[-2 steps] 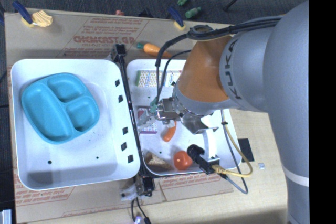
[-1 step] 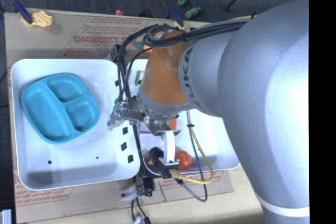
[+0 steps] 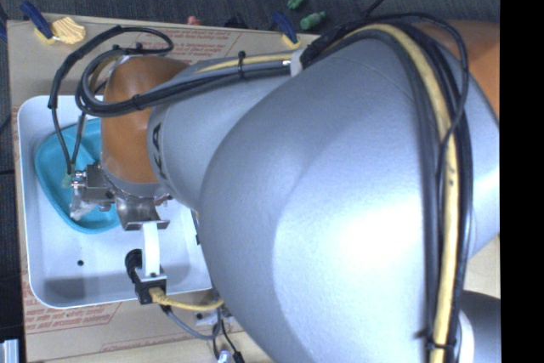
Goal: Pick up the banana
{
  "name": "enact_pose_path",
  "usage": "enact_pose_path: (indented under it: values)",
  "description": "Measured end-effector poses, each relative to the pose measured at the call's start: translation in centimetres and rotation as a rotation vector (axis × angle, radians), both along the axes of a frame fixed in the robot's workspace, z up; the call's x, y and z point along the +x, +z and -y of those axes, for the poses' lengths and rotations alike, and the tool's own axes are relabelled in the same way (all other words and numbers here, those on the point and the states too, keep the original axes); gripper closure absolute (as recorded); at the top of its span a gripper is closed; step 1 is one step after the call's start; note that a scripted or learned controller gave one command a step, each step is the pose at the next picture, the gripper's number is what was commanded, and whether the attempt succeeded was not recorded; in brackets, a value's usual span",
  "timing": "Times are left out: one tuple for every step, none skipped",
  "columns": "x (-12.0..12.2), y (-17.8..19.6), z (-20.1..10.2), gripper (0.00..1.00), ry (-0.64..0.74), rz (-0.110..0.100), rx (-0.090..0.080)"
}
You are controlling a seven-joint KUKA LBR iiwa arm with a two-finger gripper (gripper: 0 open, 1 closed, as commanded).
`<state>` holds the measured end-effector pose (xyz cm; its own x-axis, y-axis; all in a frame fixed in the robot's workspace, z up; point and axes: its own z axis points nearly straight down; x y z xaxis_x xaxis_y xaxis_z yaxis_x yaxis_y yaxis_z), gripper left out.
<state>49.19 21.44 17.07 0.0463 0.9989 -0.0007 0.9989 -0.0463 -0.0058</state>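
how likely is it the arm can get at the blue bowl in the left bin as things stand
Probably yes: the arm already hangs over the left bin, its wrist right beside the blue bowl, with nothing seen between them.

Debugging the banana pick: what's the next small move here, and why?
Probably lift straight up a little. The arm covers most of the view, the tool sits low over a blue object in the left bin, and I can't spot a banana, so a rise would likely uncover the bin.
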Motion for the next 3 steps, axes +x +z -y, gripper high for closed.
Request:
enact_pose_path:
  values:
    - [0.0, 1.0, 0.1, 1.00, 0.004, -0.004, -0.002]
    - [-1.7, 3.5, 7.3, 1.00, -0.130, -0.001, -0.002]
    - [-1.7, 5.1, 0.3, 1.00, -0.451, 0.000, -0.002]
